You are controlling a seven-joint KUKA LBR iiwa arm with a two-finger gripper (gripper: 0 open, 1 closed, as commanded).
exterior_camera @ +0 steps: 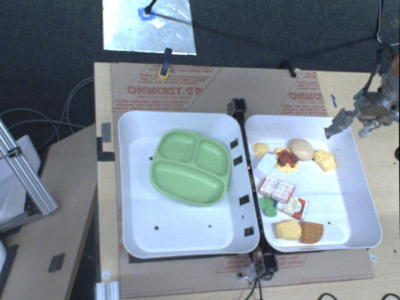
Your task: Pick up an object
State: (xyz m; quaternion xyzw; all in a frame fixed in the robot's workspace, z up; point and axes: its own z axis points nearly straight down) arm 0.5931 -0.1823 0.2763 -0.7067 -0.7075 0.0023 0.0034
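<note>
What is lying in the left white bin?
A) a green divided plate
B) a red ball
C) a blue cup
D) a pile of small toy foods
A: a green divided plate with three compartments lies in the left bin, while the small toy foods lie in the right bin.

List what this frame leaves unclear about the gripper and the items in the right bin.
- Gripper: small and blurred above the right bin's far right corner; finger state unreadable.
- Arm: cut off by the camera view's right edge.
- Red and white packet: partly covered by the small box; print too small to read.
- Green piece: mostly tucked under the box, shape unclear.
- Red item: too small to identify.
</note>
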